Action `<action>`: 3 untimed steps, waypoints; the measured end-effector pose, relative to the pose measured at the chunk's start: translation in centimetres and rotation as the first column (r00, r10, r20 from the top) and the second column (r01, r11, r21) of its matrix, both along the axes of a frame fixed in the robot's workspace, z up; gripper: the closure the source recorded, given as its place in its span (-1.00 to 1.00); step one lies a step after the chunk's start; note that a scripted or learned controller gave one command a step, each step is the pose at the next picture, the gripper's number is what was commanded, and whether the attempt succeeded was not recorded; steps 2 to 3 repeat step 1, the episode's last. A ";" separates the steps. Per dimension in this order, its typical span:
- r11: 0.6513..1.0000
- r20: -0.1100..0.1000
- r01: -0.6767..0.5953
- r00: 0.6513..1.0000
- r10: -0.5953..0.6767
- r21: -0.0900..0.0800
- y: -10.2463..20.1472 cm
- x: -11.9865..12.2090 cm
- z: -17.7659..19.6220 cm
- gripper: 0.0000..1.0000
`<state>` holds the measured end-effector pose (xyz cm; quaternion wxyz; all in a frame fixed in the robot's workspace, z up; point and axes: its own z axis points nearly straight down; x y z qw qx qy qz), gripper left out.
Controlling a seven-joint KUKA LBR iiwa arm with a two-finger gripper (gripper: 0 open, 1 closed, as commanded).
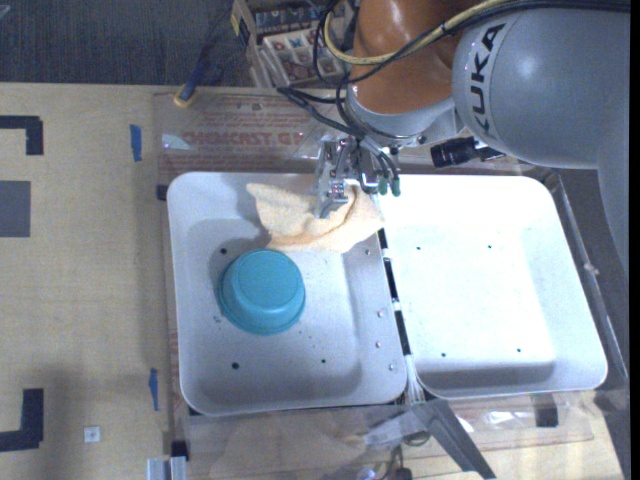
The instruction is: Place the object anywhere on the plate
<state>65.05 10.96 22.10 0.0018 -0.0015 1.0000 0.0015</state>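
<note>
A blue round bowl (262, 290) sits upside down in the middle of the left bin (200, 368). A pale cream plate (285, 218) lies at the back of that bin, tilted up against the back wall and the divider side. My gripper (333, 200) hangs over the right part of the plate, close to or touching its surface, and hides part of it. Nothing shows between the gripper and the plate. The blue bowl is apart from the gripper, toward the front left of it.
The right bin (490, 288) adjoins the left one along a central rim (392, 288). The grey arm with its orange band (405, 38) reaches in over the back edge. Boxes and cables (285, 33) lie behind the bins.
</note>
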 end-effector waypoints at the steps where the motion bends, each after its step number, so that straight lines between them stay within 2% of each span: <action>1: 1.000 0.001 0.000 1.000 0.000 0.000 0.0 0.0 0.1 -1.00; 3: 1.000 0.001 0.000 1.000 0.000 0.000 0.0 0.0 0.1 -1.00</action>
